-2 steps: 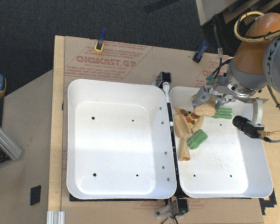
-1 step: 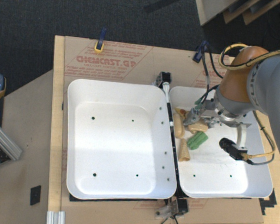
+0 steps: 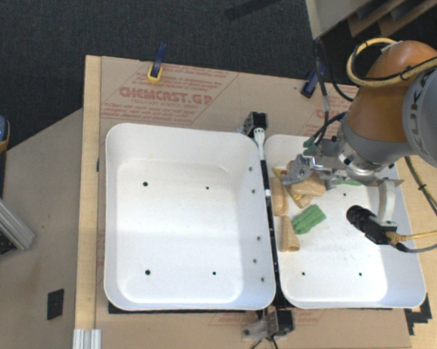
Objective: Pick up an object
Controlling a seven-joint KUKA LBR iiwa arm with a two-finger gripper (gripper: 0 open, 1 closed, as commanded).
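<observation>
**Arm low over the right bin's pile**

The gripper (image 3: 304, 172) hangs at the far-left corner of the right bin (image 3: 361, 285), where wooden blocks (image 3: 279, 202) and a green block (image 3: 308, 219) crowd together (easy reach); its grip I cannot tell.

Left bin (image 3: 125, 200) on cardboard sheet (image 3: 87, 196)
</observation>
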